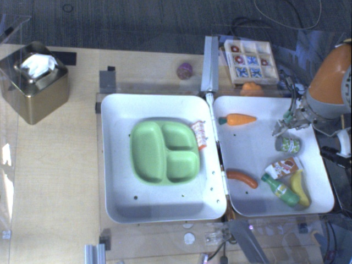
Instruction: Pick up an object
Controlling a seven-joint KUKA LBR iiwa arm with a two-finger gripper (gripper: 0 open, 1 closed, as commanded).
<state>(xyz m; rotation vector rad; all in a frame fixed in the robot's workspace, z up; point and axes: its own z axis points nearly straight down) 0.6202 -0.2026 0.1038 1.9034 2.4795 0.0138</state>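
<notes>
In the right bin [247, 202] lie a carrot [238, 120], a small green can [288, 144], a red sausage [242, 178], a brown-and-white packet [282, 168], a green bottle [280, 190] and a yellow banana [300, 187]. My gripper [289, 123] hangs at the bin's far right edge, just above the green can, its thin fingers pointing down and left. Nothing shows between them. The left bin [118, 202] holds a green divided tray [165, 150] and a small snack wrapper [199, 134] at its right rim.
A tic-tac-toe board [248, 61] and an orange object [251, 89] lie behind the right bin. A purple ball [185, 70] sits on the bench behind the left bin. A brass box [34, 87] with white tissue stands at the far left. Cables run along the right side.
</notes>
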